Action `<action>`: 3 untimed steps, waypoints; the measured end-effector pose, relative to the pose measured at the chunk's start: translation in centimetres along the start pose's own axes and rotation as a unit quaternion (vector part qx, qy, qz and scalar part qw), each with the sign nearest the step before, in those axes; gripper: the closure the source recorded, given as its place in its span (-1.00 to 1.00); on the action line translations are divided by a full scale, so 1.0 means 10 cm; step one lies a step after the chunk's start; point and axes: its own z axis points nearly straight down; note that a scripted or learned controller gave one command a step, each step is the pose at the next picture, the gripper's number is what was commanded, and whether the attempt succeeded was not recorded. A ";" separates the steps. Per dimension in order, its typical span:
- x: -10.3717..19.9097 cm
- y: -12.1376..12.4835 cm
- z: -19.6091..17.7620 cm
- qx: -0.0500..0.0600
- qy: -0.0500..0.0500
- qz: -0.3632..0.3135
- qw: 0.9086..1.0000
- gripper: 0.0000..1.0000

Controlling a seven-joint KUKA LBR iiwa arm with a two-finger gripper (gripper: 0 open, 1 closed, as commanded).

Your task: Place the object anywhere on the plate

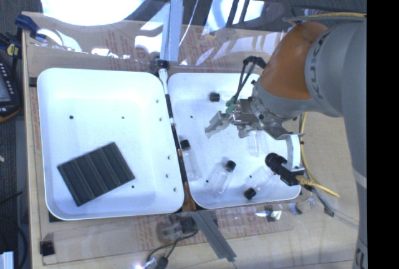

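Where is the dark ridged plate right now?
The dark ridged plate lies tilted in the left white bin, near its front left corner, far from the clear vials in the right bin.

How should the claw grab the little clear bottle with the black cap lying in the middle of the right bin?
Grab the clear bottle across its round body, coming straight down from above. It lies on its side on the floor of the right bin, cap pointing up-right, so the claw should close across the narrow width, not along its length. It may roll, so aim for the middle.
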 end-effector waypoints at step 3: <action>2.71 0.00 0.80 0.003 -0.001 -0.040 0.999 1.00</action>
